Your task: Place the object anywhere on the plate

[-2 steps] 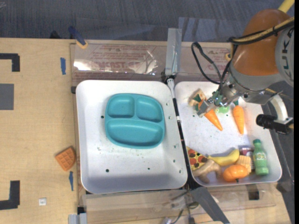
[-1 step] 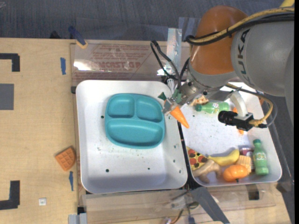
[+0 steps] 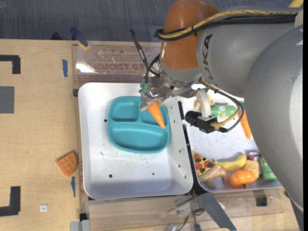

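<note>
Pale wooden bench (image 3: 33,129) with black marks and strips of blue tape (image 3: 64,67). Dark grey carpet floor (image 3: 72,8) behind. Small orange waffle toy (image 3: 67,163) lying on the wood.

We can read part of the brand "KUKA" in dark letters on the grey arm (image 3: 226,47). Faint reddish print runs across the clear sheet (image 3: 115,64), too blurred to read.

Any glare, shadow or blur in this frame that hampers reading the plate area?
Camera view: glare on the clear sheet behind the left bin; the arm's soft shadow crosses the right bin; teal plate and carrot evenly lit, sharp enough.
</note>
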{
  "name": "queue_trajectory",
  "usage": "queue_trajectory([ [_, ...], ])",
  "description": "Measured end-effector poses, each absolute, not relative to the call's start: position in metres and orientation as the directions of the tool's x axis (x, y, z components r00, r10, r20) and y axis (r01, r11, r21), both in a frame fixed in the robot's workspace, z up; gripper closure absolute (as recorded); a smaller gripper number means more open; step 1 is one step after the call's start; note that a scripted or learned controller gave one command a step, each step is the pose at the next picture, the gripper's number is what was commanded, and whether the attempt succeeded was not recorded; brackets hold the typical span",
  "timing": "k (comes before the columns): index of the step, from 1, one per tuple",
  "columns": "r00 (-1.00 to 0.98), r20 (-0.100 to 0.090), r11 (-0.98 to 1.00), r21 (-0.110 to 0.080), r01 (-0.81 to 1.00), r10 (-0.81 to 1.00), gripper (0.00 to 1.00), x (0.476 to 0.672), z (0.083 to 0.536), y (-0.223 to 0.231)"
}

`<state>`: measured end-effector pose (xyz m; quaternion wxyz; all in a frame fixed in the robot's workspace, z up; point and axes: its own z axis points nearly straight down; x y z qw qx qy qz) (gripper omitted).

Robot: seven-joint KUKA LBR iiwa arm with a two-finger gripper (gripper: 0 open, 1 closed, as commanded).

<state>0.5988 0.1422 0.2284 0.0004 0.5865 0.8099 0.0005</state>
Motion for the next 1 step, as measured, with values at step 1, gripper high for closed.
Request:
queue_trajectory([
  [1, -0.31, -0.001, 0.31, 0.002, 0.951, 0.951, 0.0, 0.5992, 0.229, 0.141],
])
